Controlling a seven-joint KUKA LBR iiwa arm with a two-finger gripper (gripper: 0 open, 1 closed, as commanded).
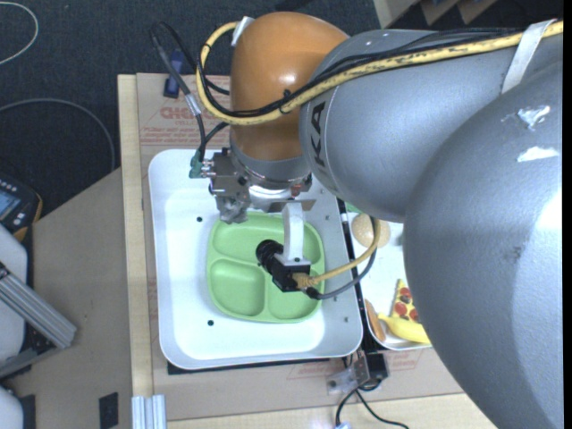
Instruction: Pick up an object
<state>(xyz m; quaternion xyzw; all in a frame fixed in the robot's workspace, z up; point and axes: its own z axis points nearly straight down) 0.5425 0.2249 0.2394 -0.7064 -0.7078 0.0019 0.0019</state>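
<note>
Green divided plate (pixel 237 280) lies flat in left bin (pixel 174 266). Gripper (pixel 234 211) hangs over plate's far-left edge; grip state cannot be told. Banana (pixel 407 331) in right bin (pixel 386 280), well apart from gripper.

The left bin (pixel 174 266) looks like smooth white plastic with a soft sheen, and the green divided tray (pixel 234 284) in it is smooth moulded plastic, slightly glossy along its ridges. The arm's grey shell (pixel 447 204) has a satin, painted look with pale glints, the orange band (pixel 281 56) above the wrist is glossier, and the gripper (pixel 234 208) under it looks like dull bare metal. The bench (pixel 134 195) appears as matt brown board, like cardboard, with red print at its far end, and the floor (pixel 71 52) beyond looks like dark, rough carpet.
</note>
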